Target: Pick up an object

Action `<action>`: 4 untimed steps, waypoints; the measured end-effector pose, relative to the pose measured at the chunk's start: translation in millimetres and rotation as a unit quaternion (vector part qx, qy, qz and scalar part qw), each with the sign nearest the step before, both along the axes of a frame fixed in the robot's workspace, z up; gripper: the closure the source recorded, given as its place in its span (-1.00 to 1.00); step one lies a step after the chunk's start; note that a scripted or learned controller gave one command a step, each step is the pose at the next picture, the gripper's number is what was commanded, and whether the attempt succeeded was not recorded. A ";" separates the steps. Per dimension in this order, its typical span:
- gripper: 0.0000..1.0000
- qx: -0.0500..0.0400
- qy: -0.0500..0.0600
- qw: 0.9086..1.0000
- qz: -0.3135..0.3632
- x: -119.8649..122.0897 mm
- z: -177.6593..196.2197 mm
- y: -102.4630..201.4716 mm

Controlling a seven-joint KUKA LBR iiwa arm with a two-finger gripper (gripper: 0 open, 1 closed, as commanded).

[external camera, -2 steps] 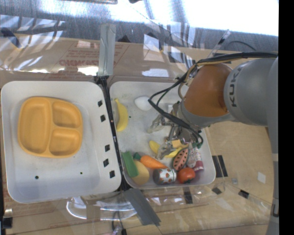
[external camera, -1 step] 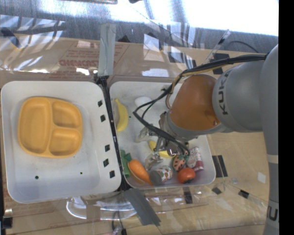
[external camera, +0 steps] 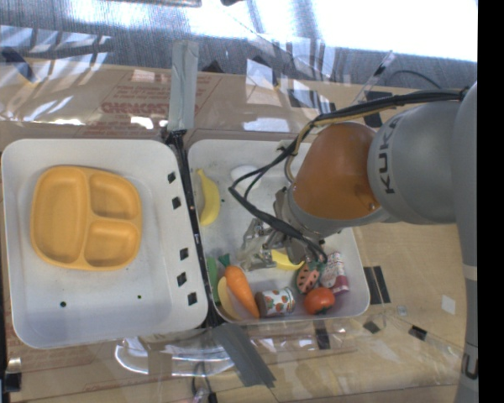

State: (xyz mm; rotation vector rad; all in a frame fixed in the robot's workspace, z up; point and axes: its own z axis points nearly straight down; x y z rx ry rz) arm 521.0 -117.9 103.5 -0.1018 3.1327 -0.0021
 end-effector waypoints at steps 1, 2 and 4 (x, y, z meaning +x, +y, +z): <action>1.00 -0.001 -0.002 0.998 -0.055 38.3 124.0 -77.0; 1.00 0.001 0.004 0.996 -0.087 -44.0 92.8 -36.5; 1.00 0.002 0.002 0.944 -0.330 10.3 56.2 -92.1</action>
